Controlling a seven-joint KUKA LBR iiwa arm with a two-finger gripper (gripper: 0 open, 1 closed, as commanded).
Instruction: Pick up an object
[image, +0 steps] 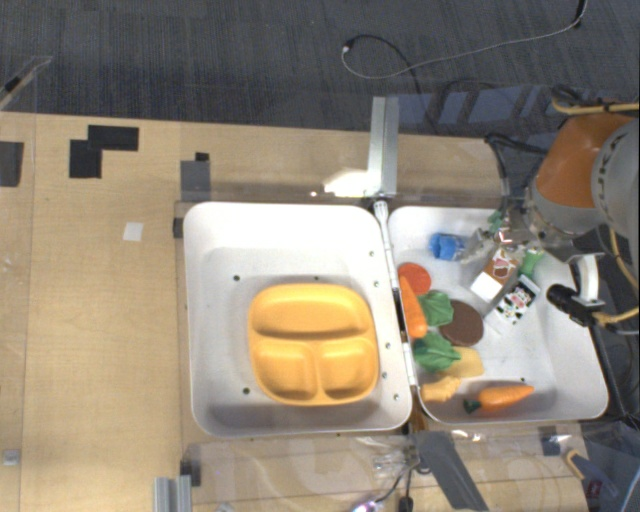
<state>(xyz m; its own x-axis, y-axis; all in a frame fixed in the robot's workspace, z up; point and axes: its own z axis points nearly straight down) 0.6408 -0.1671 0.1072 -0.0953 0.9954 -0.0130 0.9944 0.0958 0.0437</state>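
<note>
The gripper (508, 243) is hovering near the right bin's (570, 400) back edge; finger state unclear. The carton (500, 266) beneath looks light and stiff, best pinched across its flat sides.

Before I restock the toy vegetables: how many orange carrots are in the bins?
2. One orange toy carrot lies at the right bin's near edge; another runs along the divider. More may hide under the pile.

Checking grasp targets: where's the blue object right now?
In the camera view, the blue object lies in the right bin, near its upper-left corner, above the red disc and just left of the end effector.
</note>
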